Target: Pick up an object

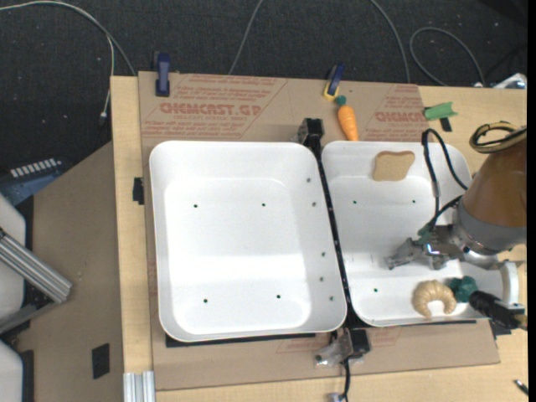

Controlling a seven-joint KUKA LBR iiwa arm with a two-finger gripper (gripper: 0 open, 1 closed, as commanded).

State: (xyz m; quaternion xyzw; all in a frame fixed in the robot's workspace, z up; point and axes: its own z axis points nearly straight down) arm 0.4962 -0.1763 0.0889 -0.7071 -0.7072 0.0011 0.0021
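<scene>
Camera view: the gripper point(402, 258) hangs low over the right bin point(368, 224); whether it is clenched or released I cannot tell. A croissant point(435, 297) lies near it by the front rim, toast point(393, 166) at the back, a carrot point(347, 121) outside the bin.

Left bin point(239, 233) is bare floor w/ open room to pass, but in my right bin point(368, 224) a bread slice point(393, 166) blocks the far wall, a croissant point(435, 297) the near-right corner, w/ clear floor btwn them.
</scene>
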